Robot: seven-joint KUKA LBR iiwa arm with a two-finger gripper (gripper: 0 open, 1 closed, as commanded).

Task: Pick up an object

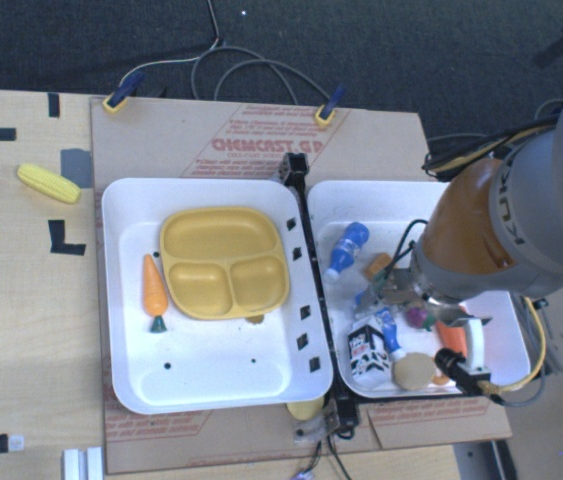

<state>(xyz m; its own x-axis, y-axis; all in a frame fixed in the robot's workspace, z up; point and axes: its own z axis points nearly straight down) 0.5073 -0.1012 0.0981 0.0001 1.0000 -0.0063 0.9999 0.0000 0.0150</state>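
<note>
My arm [481,233] reaches in from the right and hangs over the right bin [381,193]. The gripper [389,290] points down into the middle of that bin, among the toys. Just left of it lies a blue bottle [346,248], with a small brown piece [378,264] beside it. Below the gripper are a blue item [390,332], a black-and-white carton [363,353] and a tan round object [413,371]. A purple piece [418,317] and an orange piece [450,337] sit partly under the wrist. Nothing shows as held.
The left bin [131,368] holds a yellow divided plate [226,263] and a toy carrot [154,288]. A yellow corn cob [49,182] lies on the bench at far left. Cables [241,68] run behind the bins.
</note>
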